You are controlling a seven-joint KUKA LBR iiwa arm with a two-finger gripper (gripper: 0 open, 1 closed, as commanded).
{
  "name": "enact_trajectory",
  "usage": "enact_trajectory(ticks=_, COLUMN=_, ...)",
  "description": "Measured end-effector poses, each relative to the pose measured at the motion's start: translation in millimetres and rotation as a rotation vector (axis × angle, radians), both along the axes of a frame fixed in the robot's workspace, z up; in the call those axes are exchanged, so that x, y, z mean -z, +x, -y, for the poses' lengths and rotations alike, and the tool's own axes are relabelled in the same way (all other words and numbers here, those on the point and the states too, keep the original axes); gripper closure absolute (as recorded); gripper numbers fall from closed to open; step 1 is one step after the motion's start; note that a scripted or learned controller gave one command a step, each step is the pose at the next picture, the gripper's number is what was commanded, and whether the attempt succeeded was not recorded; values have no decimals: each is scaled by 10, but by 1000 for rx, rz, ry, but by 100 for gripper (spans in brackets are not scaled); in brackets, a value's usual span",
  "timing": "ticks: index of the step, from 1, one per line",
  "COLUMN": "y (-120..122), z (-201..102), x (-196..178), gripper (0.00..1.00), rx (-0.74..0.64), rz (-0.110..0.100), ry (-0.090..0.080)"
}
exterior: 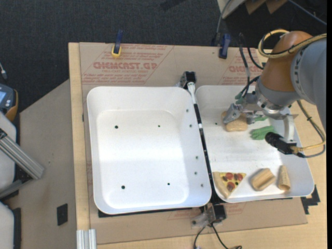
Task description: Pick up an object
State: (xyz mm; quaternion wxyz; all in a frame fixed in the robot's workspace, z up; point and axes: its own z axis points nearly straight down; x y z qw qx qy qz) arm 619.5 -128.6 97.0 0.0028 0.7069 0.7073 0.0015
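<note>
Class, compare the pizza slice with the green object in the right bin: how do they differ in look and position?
The pizza slice is a yellow-orange wedge with red spots; the green object is plain green and elongated. The pizza slice lies at the bin's near left corner, away from the gripper; the green object lies farther back, right beside the gripper. Both rest on the right bin floor.
</note>
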Motion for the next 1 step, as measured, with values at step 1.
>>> enact_trajectory(ticks=1, y=-319, z=-371, x=104, gripper=100, rx=-1, rz=-3, ry=0)
